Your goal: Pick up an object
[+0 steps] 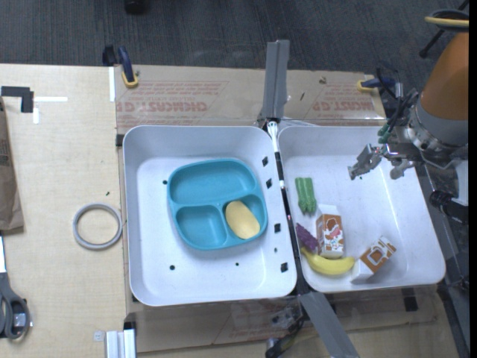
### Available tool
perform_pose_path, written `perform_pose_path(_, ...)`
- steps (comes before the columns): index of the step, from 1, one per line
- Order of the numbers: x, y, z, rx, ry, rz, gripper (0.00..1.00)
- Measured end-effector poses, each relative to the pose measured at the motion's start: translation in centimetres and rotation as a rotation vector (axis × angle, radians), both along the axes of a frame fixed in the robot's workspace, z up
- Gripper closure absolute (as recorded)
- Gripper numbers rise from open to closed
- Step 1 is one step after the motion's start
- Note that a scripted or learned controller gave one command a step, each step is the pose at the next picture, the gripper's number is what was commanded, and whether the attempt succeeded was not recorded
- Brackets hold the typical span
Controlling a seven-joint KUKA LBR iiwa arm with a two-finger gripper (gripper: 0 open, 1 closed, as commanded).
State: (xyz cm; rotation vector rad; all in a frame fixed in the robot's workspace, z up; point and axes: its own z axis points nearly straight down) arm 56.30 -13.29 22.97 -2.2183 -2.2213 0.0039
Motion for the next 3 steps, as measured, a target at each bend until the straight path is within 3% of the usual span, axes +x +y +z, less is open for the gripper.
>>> perform_pose_path(1, -2.7, 3.5, -10.8, 0.001, 0.000, 0.001, 0.00)
perform_pose_path(2, -8.2, 2.3, -13.5, 0.000, -0.008, 0.102, 0.00)
perform_pose_path(3, -5.3, 1.3, -13.5, 0.001, -0.008, 0.374, 0.00)
